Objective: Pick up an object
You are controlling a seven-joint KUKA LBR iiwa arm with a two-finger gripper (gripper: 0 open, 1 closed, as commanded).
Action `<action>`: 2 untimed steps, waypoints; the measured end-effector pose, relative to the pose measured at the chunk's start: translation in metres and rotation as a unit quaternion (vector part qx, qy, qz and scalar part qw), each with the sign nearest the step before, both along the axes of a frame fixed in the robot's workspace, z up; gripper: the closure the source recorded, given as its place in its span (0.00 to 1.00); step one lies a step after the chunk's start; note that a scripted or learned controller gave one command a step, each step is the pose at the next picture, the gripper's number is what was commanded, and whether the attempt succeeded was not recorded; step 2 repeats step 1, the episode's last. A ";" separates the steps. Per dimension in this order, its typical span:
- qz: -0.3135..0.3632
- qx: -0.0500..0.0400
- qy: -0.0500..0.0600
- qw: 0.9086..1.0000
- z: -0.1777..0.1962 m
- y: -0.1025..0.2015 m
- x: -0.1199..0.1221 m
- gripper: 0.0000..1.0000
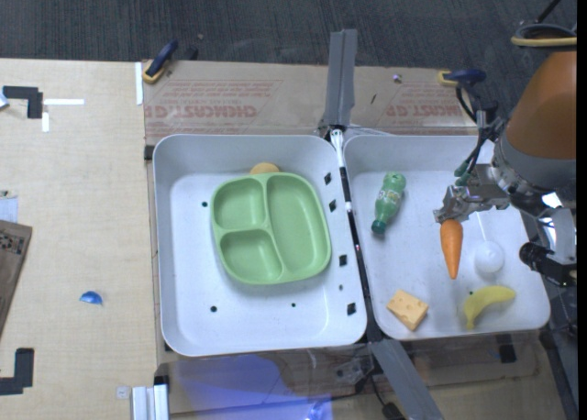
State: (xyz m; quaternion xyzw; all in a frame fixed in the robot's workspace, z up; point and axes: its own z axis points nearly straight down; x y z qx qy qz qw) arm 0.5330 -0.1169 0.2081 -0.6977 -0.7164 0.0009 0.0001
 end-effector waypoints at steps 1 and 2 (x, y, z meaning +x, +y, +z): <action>-0.075 -0.001 0.001 0.997 0.021 0.037 0.059 1.00; -0.075 -0.001 0.001 0.997 0.021 0.037 0.059 1.00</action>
